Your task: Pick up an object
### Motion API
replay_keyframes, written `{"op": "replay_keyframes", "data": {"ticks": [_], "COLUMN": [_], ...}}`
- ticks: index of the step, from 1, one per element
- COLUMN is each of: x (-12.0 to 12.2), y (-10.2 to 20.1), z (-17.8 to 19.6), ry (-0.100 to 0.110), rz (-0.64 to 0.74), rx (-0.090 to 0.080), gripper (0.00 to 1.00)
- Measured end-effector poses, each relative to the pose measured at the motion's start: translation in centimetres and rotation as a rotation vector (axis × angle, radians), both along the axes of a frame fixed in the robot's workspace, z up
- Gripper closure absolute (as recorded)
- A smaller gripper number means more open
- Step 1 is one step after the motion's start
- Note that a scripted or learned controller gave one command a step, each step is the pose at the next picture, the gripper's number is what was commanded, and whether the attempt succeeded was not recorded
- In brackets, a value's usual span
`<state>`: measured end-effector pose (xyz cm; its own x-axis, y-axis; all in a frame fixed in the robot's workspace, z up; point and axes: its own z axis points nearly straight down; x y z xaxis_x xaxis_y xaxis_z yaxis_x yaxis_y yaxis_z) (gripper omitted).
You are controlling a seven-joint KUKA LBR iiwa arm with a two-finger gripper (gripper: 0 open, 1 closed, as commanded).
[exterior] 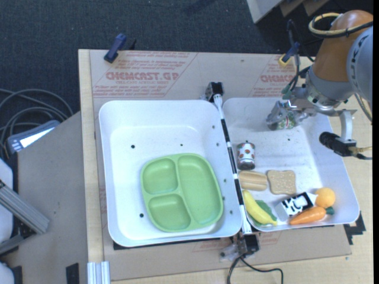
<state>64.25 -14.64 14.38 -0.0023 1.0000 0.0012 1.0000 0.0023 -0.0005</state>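
Observation:
My gripper (278, 120) hangs over the far part of the right bin (331, 158), above bare white floor. Several toy foods lie in the near half of that bin: a small can (246, 153), a hot-dog bun (253, 180), a slice of toast (280, 181), a banana (258, 209), a black-and-white packet (296, 204), a carrot (307, 216) and an orange (325, 196). The can is the closest of these to the gripper, lying nearer the camera and to its left. Nothing shows between the fingers.
The left bin (118, 158) holds a green divided plate (180, 191). Black clips (214, 90) join the bins at the far and near ends. A blue clamp (114, 47) sits at the board's far left corner. Cables lie on the floor at left.

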Motion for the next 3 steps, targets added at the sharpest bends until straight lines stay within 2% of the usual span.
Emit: {"op": "replay_keyframes", "data": {"ticks": [1,2,3], "x": [-6.4,-10.6,-10.5], "y": [7.8,12.1,16.2], "z": [4.5,9.1,8.5], "ry": [0.001,0.002,0.003], "rz": [-0.001,-0.001,-0.001], "rx": [0.0,0.0,0.0], "gripper": [1.0,1.0,1.0]}}
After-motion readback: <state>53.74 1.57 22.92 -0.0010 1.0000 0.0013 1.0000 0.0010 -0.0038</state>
